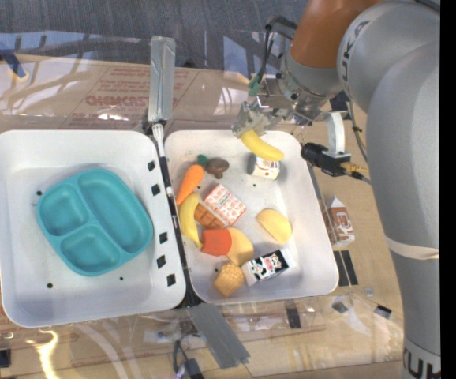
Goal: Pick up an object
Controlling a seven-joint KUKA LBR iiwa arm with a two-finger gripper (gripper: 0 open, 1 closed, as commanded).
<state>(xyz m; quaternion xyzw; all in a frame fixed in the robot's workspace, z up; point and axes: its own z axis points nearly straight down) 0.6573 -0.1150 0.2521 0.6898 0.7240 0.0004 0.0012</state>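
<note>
Over the right bin's (pixel 315 235) far edge you've got the gripper (pixel 252 123), with a banana (pixel 260 145) right at its tips, tilted, upper end against the fingers, lower end pointing toward the bin's right wall. It looks clenched on that banana, though the contact is partly hidden by the wrist hardware.

Your count, right bin:
- 2 bananas: the one at the gripper, plus a second (pixel 189 219) lying along the left wall.
- 1 carrot (pixel 189 181), just above the second banana, green end toward the far side.
- 1 brown lump (pixel 217 166) beside the carrot's top.
- 2 small white cartons: one (pixel 266 167) directly under the held banana, one with black print (pixel 267 265) near the front edge.
- 1 pink-and-white box (pixel 225 204) mid-bin.
- 1 pale yellow rounded piece (pixel 274 225) toward the right wall.
- 1 red-orange block (pixel 218 242) touching the second banana's lower end, with a yellow piece (pixel 241 247) behind it.
- 1 waffle-textured tan piece (pixel 228 278) at the front.

Left bin (pixel 23 156): 1 teal divided plate (pixel 94 222), three compartments.

Both bins sit side by side, touching at the centre.
</note>
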